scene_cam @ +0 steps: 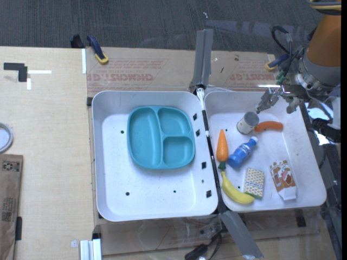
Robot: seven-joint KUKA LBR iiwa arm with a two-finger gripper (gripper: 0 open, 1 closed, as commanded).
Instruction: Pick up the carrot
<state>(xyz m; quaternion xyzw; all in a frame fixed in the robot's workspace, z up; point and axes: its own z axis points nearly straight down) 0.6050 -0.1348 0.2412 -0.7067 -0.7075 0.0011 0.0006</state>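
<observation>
The carrot [222, 145] is orange with a small green end. It lies lengthwise near the left wall of the right bin [303, 199], touching a blue bottle [242, 152] on its right. My gripper [277, 103] hangs over the far part of the right bin, up and to the right of the carrot and well apart from it. Its fingers are spread open with nothing between them. Just below the gripper are a grey can [248, 122] and an orange sausage-shaped piece [269, 126].
A yellow banana [235, 189], a patterned cracker box [254, 182] and a small carton [283, 179] lie at the front of the right bin. The left bin [108, 188] holds a teal divided plate [161, 136]. A grey divider post [203, 58] rises between the bins.
</observation>
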